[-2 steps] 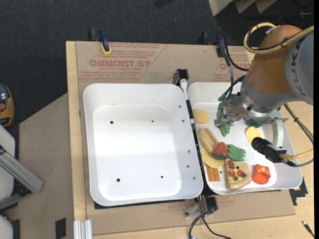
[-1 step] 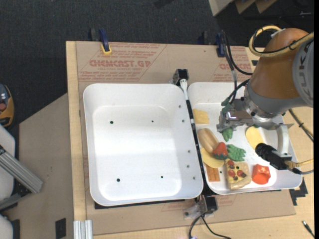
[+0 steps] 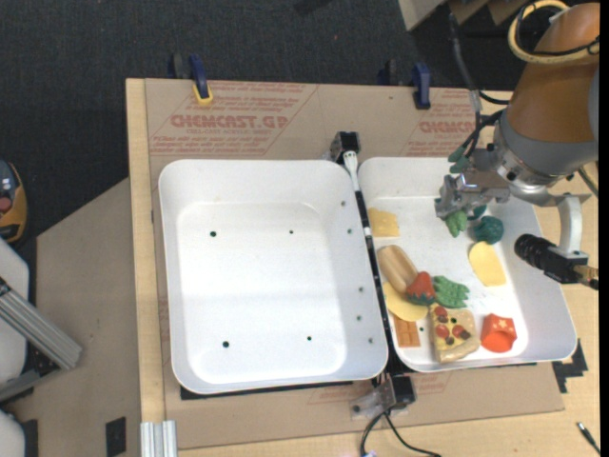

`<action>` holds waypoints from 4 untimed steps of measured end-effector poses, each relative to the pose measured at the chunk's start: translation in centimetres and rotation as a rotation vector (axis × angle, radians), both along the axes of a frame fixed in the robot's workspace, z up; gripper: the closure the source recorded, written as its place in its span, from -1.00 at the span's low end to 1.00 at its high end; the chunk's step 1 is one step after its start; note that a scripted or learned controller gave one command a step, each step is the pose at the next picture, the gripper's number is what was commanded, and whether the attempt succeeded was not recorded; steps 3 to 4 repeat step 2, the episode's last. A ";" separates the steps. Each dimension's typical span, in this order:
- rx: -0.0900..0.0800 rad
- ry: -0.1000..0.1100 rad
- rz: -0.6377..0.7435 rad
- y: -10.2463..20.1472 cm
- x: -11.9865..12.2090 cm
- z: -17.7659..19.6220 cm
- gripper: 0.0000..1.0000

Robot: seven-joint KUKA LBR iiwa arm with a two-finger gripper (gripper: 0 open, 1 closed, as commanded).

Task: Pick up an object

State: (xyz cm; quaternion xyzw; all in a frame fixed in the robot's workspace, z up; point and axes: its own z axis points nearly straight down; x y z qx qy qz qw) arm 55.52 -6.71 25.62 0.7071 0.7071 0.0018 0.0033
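The arm reaches in from the right and its hand is low over the far part of the right bin. At the tip of the hand there is a green piece, and it looks to be between the fingers, so the hand seems closed on it, but the fingers are small and dark here and I cannot tell this for sure. Just beside it, to the right, lies a teal piece, close to the hand.

Other toy food is in the same bin: a pale wedge near the left wall, a yellow piece, a bread roll, a banana, a green leafy piece, a pizza slice and a red piece. These lie well apart from the hand.

The left bin stands beside the right one on the tabletop
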 end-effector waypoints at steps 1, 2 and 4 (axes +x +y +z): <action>0.002 -0.005 0.008 6.6 6.9 5.5 1.00; 0.002 0.012 0.002 7.0 8.9 0.8 1.00; 0.002 0.012 0.002 7.0 8.9 0.8 1.00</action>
